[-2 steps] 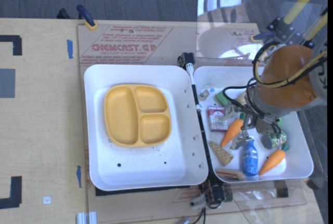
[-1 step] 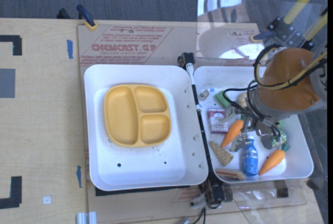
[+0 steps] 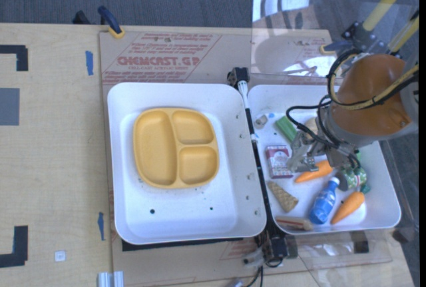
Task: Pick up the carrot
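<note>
gripper (image 3: 307, 158): hanging low in the right bin (image 3: 389, 212), finger state impossible to tell
carrot (image 3: 313, 174): lying just below the gripper, seemingly touching it
second carrot (image 3: 349, 207): resting farther down-right, beside blue bottle (image 3: 325, 202)
yellow tray (image 3: 176, 146): sitting well left

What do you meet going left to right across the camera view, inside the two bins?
Yellow tray in the left bin → red packet → blue bottle → lower carrot, all three in the right bin.
</note>
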Tool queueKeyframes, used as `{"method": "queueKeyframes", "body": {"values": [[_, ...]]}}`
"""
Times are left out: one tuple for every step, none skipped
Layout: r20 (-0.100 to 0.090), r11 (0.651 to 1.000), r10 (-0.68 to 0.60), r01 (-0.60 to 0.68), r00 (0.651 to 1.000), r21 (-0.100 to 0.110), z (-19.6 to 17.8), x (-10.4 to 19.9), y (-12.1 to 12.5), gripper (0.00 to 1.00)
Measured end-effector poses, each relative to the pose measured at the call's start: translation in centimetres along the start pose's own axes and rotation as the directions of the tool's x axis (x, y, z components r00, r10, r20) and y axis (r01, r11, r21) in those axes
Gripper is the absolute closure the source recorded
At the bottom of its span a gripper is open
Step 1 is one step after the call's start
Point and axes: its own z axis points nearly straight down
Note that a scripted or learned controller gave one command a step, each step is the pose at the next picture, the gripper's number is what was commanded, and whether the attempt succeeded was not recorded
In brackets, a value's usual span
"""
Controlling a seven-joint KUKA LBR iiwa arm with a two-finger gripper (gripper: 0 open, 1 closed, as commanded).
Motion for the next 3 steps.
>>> {"method": "queueKeyframes", "body": {"values": [[-0.003, 1.0, 0.0, 0.0, 1.0, -0.001, 0.1, 0.1, 0.0, 0.0], [-0.071, 0.998, -0.061, 0.061, 0.996, -0.009, 2.9, 2.4, -12.2, 0.0], [-0.072, 0.932, 0.363, -0.363, 0.929, 0.018, 3.0, 1.1, -8.6, 0.0]]}}
